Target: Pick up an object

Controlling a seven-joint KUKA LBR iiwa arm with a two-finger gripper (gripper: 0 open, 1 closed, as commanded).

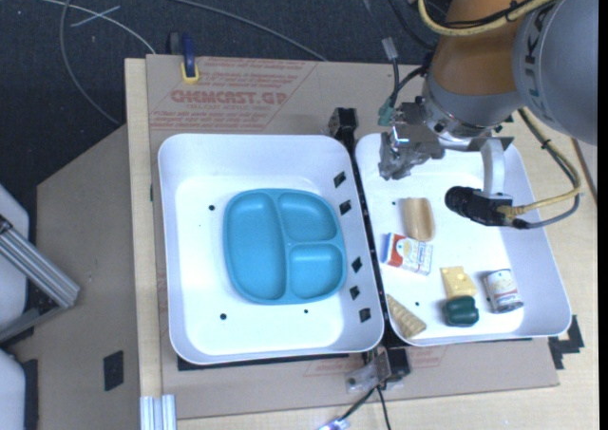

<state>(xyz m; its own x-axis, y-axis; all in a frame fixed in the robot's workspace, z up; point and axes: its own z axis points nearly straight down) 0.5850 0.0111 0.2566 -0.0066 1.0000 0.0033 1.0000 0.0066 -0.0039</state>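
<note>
Left bin (180, 229): holds one blue divided plate (283, 245), lying flat near its middle.
Right bin (541, 257): holds six loose items: tan bread roll (417, 218), small printed carton (407, 253), yellow block (457, 280), dark green piece (461, 311), small can (501, 289), tan wedge (406, 316) at the front-left corner.
Gripper (397, 164): low over the right bin's far-left part, just beyond the roll; nothing visible between the fingers, spacing cannot be told.
Around: cardboard sheet (237, 86) under the bins; cables (114, 1) on dark floor.

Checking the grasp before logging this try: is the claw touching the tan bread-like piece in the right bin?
Apart. The camera view shows the claw above the bread-like piece, with a strip of bare white bin floor between them.
</note>
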